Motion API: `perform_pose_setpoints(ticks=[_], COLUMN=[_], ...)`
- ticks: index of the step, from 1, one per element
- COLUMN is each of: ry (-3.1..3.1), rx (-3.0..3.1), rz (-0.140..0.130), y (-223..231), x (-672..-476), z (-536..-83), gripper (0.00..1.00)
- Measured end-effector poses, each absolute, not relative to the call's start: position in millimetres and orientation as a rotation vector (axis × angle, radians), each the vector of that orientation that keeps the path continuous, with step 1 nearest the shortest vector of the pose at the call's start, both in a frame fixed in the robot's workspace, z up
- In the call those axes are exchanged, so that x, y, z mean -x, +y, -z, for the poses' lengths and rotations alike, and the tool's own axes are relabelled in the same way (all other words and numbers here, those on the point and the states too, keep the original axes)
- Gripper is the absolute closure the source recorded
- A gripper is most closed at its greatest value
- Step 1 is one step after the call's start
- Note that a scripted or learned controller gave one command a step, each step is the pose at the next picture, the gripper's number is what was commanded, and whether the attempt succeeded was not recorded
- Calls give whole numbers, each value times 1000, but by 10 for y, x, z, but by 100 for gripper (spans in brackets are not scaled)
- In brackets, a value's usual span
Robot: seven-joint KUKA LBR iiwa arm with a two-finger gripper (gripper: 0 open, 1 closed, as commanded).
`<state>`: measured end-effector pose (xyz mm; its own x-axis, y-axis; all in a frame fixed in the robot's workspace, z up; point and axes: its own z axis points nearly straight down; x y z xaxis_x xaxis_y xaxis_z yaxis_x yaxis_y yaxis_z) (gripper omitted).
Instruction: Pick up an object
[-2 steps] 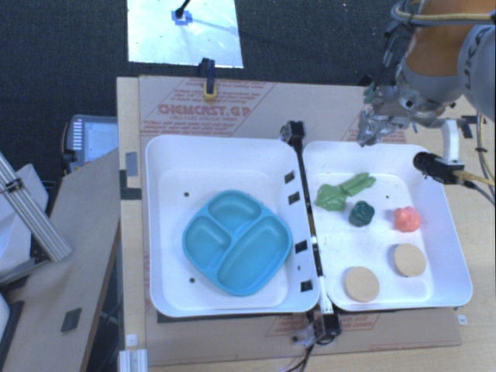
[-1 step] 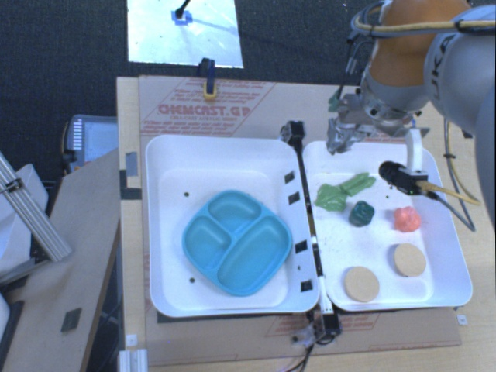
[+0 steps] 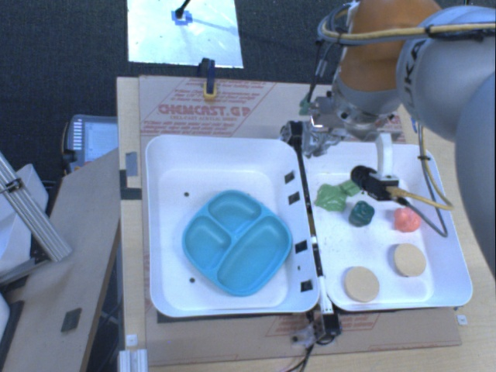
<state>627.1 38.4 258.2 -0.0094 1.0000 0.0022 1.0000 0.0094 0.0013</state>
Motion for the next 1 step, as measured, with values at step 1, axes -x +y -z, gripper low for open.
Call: perform_pose_setpoints(ticks=[1], ry=[-2230], rx=[2210], rz=[2], y=[907], x=[-6111], z=[-2441], gripper=[100])
